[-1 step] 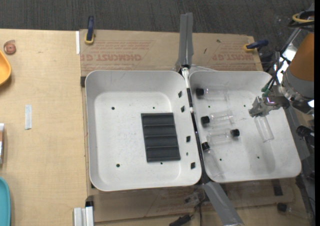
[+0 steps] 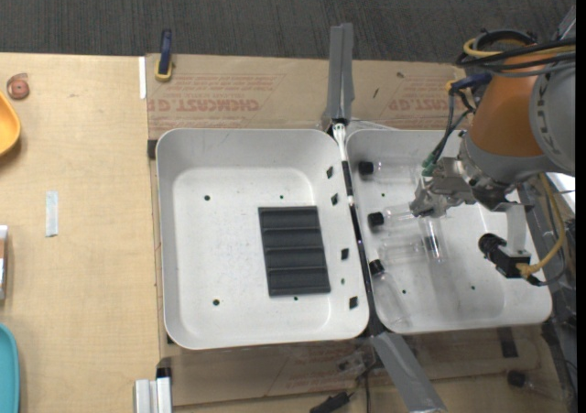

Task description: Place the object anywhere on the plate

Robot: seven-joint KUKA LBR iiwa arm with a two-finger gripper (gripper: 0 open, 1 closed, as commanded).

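Arm reached in from the right over the right bin [image 2: 513, 310]. End effector [image 2: 428, 202] sat low above a clear, see-through object [image 2: 428, 242], possibly a plastic cup lying on the bin floor; its opening could not be made out. Left bin [image 2: 183, 310] held a black ribbed plate [image 2: 294, 251] at centre, well apart from the object. Both bins rested on the surface [image 2: 82, 146].

The arm [image 2: 526, 118] hides the right bin's [image 2: 458, 310] far corner.
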